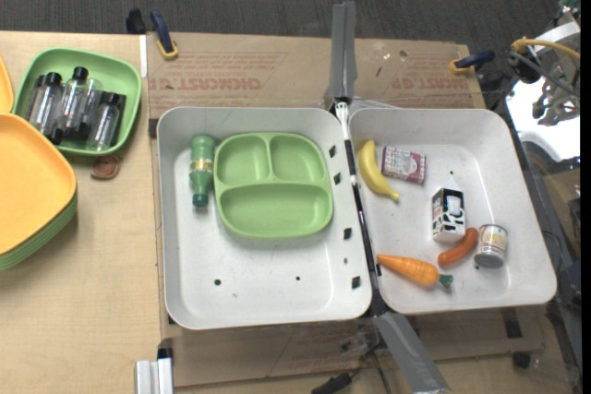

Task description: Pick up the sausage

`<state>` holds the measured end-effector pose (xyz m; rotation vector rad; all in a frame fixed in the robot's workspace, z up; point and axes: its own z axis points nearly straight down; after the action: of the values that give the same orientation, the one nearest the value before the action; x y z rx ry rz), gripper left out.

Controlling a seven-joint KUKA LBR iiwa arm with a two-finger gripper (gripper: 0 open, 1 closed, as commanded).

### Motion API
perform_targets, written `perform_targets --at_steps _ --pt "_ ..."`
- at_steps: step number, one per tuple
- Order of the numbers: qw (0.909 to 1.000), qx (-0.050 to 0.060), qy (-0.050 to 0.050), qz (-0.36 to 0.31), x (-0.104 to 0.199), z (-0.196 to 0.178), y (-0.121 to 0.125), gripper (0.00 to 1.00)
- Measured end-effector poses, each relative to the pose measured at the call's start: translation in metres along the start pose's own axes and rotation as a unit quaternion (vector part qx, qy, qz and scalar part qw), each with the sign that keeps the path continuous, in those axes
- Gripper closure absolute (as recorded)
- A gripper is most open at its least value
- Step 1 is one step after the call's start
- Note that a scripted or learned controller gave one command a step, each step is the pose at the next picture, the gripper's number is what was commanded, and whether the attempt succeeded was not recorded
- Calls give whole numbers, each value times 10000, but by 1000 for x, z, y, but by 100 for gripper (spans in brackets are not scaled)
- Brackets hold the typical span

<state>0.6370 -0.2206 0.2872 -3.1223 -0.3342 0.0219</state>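
Sausage (459, 247) lies in your right bin (517, 152), lower right of the frame, a short orange-red link between the cow-patterned carton (448, 214) and the small tin can (491, 246), touching or nearly touching both. A carrot (411, 268), a curved banana (376, 171) and a pink packet (403, 164) share that bin. Your left bin (185, 291) holds a smooth green divided plate (273, 185) beside a green bottle (201, 169). At the right edge, you cannot tell the hand's state.

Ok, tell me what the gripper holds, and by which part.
Nothing is held. The sausage lies in the right bin between the carton and can.
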Motion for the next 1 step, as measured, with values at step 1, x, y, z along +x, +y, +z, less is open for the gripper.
perform_targets --at_steps 1 --pt "10000 4 -23 -22 0 -7 -1 100"
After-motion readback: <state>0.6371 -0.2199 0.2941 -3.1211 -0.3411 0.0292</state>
